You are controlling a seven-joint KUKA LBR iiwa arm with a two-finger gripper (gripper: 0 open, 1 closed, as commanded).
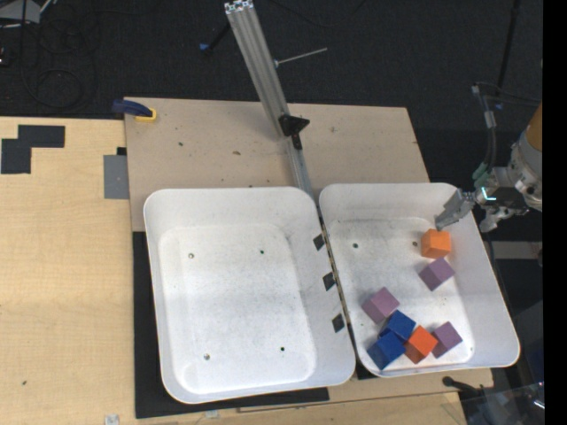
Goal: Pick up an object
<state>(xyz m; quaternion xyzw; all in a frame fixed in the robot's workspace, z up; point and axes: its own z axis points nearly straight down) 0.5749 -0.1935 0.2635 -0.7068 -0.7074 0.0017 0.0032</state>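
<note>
Inside the right bin [496, 277] lie purple, blue and orange cubes [436, 243]; whether the gripper [469, 204] grips anything I cannot tell.

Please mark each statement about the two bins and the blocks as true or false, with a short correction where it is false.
1. All blocks lie in the right bin. True.
2. The pincer holds a blue block. False: it is just above the upper orange block, with nothing visibly between its fingers.
3. There are three purple blocks. True.
4. The lower orange block lies apart from the others. False: it touches the blue blocks.
</note>
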